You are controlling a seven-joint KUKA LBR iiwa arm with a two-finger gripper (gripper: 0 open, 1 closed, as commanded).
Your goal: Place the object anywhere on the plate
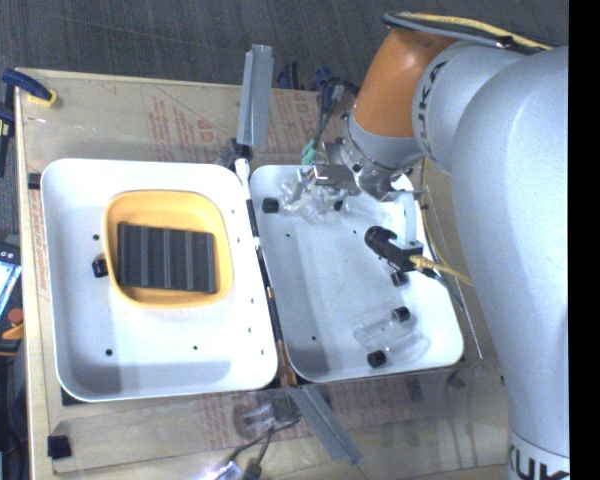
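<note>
The claw (pixel 320 183) sits low over the far left corner of the right bin (pixel 310 348), among clear items there; how far it is parted, and whether it grips anything, cannot be told. The yellow plate (pixel 165 208) lies in the left bin (pixel 150 368), well apart. A clear object (pixel 390 333) rests near the right bin's near right corner. A sound grasp should probably come first, then a lift clear of both bin walls before crossing left.

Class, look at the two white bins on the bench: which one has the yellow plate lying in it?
The left bin, the one farther from the arm. The yellow plate with its dark ridged centre lies in it. The right bin holds small clear and black items instead.
</note>
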